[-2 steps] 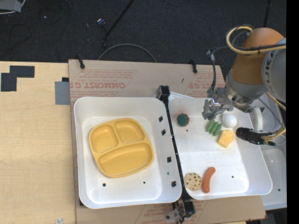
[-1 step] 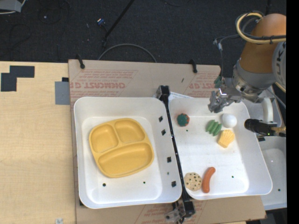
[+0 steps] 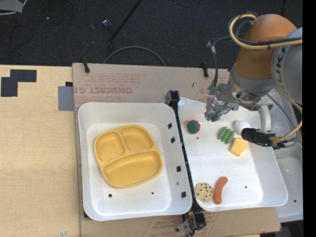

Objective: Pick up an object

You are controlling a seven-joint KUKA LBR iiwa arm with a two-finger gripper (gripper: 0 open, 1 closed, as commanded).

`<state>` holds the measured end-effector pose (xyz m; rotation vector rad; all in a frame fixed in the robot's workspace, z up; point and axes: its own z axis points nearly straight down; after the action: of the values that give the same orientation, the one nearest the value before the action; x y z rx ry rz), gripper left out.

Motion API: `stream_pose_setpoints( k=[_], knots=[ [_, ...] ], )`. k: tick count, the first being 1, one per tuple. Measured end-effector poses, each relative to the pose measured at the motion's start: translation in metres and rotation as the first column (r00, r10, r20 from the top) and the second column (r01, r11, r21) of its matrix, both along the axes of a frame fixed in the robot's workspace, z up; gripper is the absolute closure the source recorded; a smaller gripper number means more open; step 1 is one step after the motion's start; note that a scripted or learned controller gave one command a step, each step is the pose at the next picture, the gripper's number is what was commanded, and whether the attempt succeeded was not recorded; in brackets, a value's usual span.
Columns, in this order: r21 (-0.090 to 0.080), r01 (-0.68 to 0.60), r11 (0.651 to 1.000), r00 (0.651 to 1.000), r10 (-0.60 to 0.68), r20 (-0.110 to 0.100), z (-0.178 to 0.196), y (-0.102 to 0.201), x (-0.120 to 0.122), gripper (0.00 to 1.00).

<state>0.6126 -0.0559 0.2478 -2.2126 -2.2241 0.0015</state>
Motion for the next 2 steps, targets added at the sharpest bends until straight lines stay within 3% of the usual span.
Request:
stream_pose_setpoints(
  k=[2],
  knots=[
    [-0.001,0.0,1.0,1.0,0.0,-0.002,0.001,0.093,-0.025,1.0]
  ],
)
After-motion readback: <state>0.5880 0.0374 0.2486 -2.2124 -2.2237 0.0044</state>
